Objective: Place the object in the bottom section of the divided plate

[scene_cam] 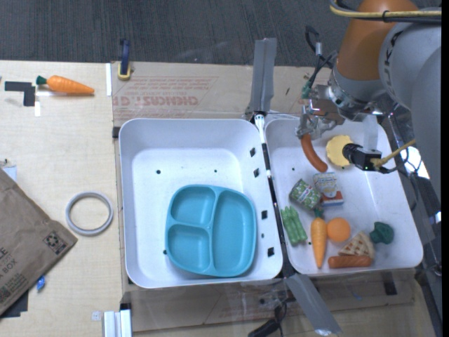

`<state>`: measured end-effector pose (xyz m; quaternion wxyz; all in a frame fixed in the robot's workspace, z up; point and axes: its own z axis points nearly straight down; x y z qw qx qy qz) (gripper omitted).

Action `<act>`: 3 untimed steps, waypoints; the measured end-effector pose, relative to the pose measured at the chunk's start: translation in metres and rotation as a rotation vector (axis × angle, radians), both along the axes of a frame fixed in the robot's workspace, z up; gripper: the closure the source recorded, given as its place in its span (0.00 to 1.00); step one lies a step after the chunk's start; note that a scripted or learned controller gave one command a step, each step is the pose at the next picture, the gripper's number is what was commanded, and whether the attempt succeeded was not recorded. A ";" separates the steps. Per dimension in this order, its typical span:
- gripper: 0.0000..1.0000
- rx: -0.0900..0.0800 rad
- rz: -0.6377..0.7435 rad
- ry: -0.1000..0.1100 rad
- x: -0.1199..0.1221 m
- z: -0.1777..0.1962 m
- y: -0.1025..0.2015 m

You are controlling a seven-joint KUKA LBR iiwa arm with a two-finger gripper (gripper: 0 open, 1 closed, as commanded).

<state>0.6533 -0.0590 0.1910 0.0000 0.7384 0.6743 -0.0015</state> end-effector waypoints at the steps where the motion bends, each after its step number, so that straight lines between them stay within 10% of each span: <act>1: 1.00 0.002 0.132 0.000 -0.079 0.000 0.020; 2: 1.00 0.002 0.178 0.001 -0.098 0.000 0.110; 3: 1.00 0.001 0.175 0.002 -0.167 0.018 0.169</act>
